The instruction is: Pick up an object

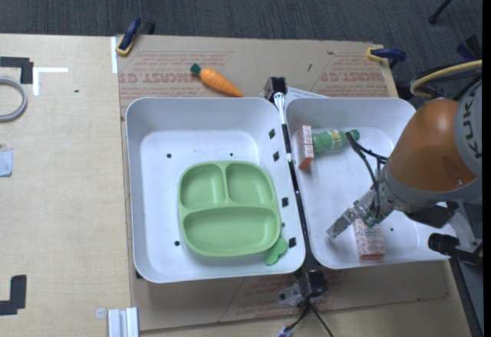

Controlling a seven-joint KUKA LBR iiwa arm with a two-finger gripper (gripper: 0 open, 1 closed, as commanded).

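The grey arm with its orange band reaches in over the right-hand white bin [337, 257], and its two-finger gripper [357, 222] hangs low near that bin's front edge. One metal finger [340, 225] juts out toward the bin's front-left corner; the other is lost against the wrist and the object beside it, so how far the pincer stands open cannot be told. Nothing shows between the fingers, so it appears to hold nothing.

The likeliest target is the small red-and-white carton [369, 240], which lies on the bin floor close to the front wall, just beside the gripper and on its right, toward the arm's own base. Whether the pincer touches it cannot be told. The carton's long axis runs roughly from the bin's back toward its front, tilted a little, so a grasp would probably call for the fingers to straddle its short width.

Further off, near the back-left corner of the same bin, lie a green plastic bottle [334, 140] and a second small carton with a red side [306, 145], well apart from the gripper.

The left-hand white bin [146, 197] carries a pale green divided plate [228, 209], with a small green lump [276, 251] at its front-right edge. An orange toy carrot [215, 79] rests on the cardboard behind the bins.
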